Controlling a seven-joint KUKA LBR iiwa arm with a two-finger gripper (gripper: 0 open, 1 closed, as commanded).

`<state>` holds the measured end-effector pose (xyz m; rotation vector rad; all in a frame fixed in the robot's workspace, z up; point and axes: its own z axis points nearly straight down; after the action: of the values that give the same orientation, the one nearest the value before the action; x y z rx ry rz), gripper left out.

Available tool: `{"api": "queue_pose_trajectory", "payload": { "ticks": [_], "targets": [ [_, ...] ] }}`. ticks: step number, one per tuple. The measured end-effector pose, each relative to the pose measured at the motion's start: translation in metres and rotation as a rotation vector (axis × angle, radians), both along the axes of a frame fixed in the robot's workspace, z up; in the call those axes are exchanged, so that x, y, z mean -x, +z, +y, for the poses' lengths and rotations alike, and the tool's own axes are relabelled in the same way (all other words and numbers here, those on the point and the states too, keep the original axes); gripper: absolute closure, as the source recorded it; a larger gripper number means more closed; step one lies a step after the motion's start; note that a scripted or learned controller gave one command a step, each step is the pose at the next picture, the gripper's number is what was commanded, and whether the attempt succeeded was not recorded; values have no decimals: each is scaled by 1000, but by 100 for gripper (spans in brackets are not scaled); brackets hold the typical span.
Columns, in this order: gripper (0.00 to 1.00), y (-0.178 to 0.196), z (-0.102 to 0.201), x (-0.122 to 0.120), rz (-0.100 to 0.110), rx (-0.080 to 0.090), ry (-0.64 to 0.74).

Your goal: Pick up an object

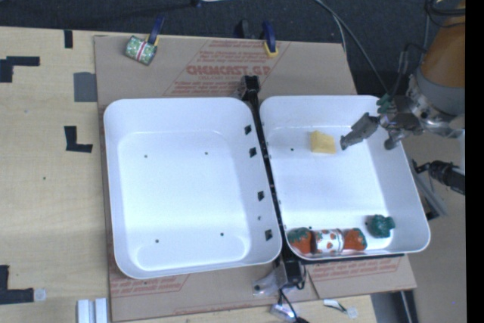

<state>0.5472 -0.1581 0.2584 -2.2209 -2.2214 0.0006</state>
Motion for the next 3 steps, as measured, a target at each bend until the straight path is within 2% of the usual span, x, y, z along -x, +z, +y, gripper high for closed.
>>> {"api": "queue_pose_trajectory", "payload": {
  "ticks": [1,2,3],
  "targets": [
    [0,0,0,0,0,0,0],
    [0,-77,26,-1,5,-1,37],
    [0,-93,-32,-13,1,1,-3]
  ]
}}
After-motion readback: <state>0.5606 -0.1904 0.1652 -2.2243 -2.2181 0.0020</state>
